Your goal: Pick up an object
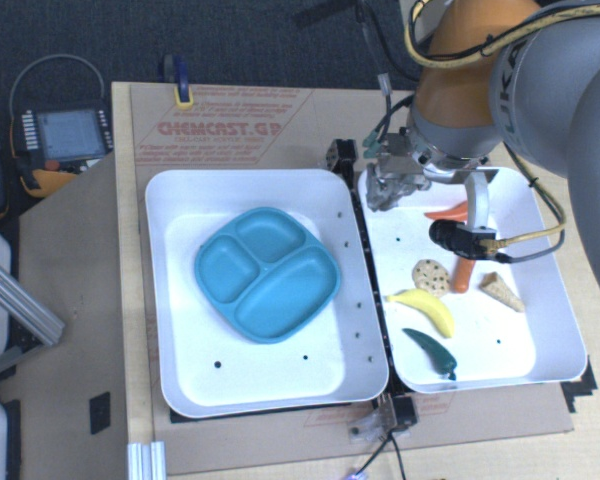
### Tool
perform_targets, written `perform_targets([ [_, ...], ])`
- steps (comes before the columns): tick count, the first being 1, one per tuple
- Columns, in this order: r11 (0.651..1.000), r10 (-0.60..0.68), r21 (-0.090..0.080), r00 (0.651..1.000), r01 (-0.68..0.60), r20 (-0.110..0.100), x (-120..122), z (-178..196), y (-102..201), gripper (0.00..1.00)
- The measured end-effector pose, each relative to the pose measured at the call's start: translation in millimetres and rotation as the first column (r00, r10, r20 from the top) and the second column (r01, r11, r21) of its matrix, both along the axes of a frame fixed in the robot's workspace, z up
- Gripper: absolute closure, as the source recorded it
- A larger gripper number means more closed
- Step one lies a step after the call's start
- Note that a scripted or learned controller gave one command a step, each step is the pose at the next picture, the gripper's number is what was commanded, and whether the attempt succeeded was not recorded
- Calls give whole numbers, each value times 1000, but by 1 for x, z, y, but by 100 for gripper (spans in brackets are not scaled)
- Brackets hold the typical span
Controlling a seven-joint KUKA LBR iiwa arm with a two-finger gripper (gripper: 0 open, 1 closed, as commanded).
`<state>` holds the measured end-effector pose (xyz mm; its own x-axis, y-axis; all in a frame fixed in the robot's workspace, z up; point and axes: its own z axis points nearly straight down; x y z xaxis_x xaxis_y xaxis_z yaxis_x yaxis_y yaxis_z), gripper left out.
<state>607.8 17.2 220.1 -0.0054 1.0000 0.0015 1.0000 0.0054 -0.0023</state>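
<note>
While nothing is yet seen lifted from either bin, the scene reads as follows.
Progress: the pick is judged not done; every item is seen resting on a bin floor.
Gripper (pixel 383 190): hung over the far left corner of the right bin (pixel 550 363); whether it is apart or together cannot be told.
Candidates: a cookie (pixel 431 276), a banana (pixel 427 309), a green pepper (pixel 432 351), an orange carrot (pixel 462 271) and a tan wedge (pixel 501 290) are grouped nearer the camera than the gripper, apart from it.
Left bin (pixel 175 268): a blue divided plate (pixel 268 272) is held.
Remaining: descent, closure, lift.
</note>
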Motion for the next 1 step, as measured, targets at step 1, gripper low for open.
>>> perform_targets([
  [1, 1000, -2, -1, 1000, 2, 4, 11, -9, 51, 100],
])
